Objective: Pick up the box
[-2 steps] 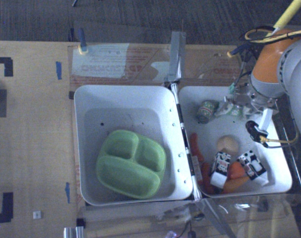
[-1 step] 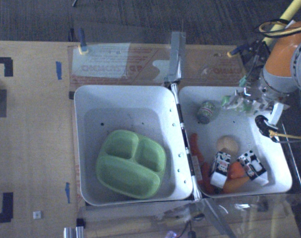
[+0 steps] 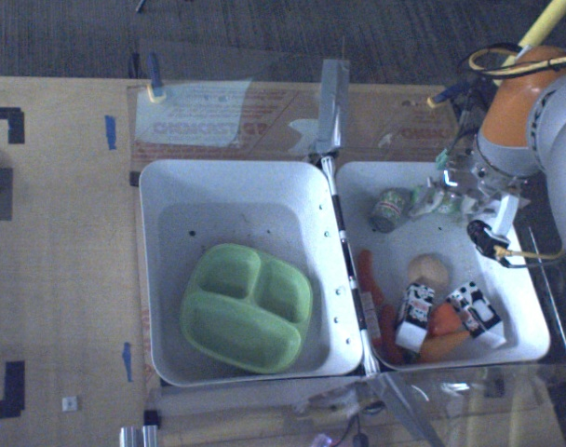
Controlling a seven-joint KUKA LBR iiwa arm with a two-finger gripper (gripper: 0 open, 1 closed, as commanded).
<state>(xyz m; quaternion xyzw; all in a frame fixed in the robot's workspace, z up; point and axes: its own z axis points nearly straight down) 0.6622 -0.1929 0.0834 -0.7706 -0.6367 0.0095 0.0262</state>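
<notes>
Two small boxes with a black-and-white cow pattern lie in the right bin near its front. One box stands left of an orange carrot, the other box lies to the carrot's right. My gripper hangs over the back of the same bin, well behind both boxes and just right of a small green-grey can. Nothing shows between it and the boxes but open bin floor and a round beige object.
A green divided plate lies in the left bin. A long red item runs along the right bin's left wall. A black cable with a plug hangs from the wrist over the bin's right side.
</notes>
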